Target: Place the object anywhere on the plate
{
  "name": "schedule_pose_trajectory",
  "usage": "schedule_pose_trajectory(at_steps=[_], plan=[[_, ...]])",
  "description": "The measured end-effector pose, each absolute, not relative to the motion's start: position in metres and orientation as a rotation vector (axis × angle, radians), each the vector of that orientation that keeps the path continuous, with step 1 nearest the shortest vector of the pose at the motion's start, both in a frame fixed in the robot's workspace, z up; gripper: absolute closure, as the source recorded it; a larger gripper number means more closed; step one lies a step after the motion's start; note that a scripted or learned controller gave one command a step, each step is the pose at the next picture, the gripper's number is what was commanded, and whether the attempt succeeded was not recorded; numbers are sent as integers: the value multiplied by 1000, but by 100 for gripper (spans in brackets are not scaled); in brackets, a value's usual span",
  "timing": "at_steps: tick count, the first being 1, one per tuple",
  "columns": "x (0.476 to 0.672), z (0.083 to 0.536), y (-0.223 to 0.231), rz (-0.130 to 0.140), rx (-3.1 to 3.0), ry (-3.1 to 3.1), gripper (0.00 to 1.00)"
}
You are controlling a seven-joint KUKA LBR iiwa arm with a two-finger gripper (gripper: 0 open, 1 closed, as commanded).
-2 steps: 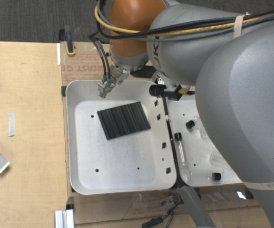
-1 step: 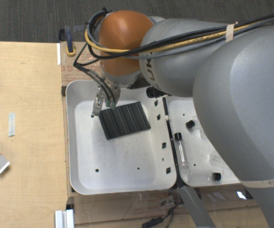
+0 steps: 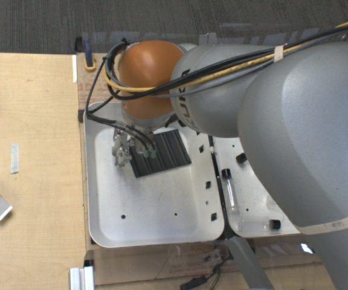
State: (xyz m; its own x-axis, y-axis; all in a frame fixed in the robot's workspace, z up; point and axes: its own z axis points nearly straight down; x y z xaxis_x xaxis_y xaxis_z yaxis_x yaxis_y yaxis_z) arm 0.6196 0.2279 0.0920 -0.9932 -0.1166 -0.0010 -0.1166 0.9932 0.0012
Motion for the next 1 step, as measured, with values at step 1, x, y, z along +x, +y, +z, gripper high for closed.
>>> schedule_pose_trajectory(at_steps=[1], plan=[[658,125,228,4,-589,3079,100]])
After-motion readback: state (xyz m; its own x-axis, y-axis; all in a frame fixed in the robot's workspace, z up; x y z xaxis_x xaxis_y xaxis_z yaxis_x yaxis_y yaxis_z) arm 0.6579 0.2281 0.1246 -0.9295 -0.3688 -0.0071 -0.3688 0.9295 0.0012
